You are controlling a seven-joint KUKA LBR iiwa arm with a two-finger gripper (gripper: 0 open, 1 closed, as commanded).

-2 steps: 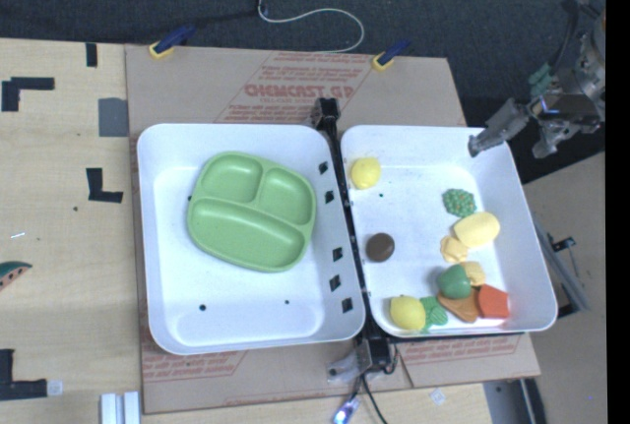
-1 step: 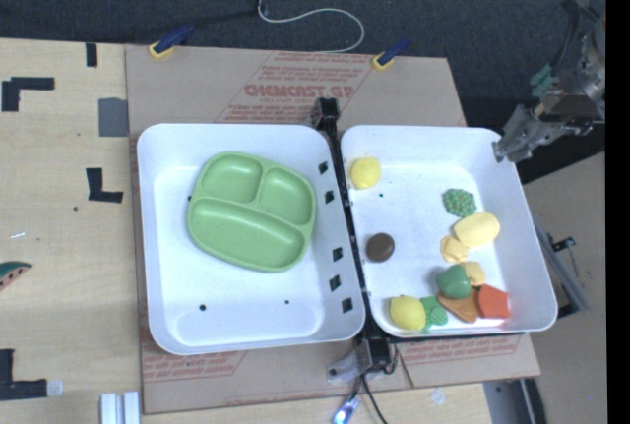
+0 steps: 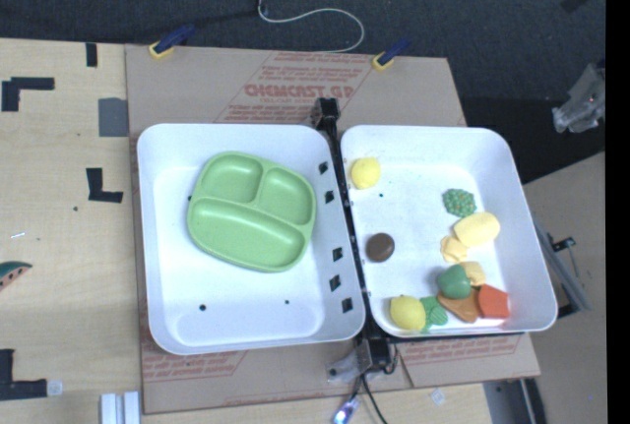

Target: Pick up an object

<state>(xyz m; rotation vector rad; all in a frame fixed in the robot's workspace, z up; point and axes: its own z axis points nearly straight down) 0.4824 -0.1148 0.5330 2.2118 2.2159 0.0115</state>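
The right bin (image 3: 512, 178) holds several small toy foods. A yellow ball (image 3: 364, 172) lies near its top left, and a brown disc (image 3: 380, 246) sits by the divider. On the right side are a green knobbly piece (image 3: 458, 202) and a yellow lump (image 3: 476, 229). A green round piece (image 3: 454, 281), an orange-red block (image 3: 492, 302) and a yellow lemon shape (image 3: 408, 313) crowd the front corner. A grey part of my gripper (image 3: 579, 105) shows at the right edge, up and away from the bins, with nothing seen in it.
The left bin (image 3: 167, 304) holds a green compartment plate (image 3: 251, 210). Both bins rest on a cardboard sheet (image 3: 295, 88) on the wooden bench. A white cable (image 3: 295, 17) loops across the dark floor behind.
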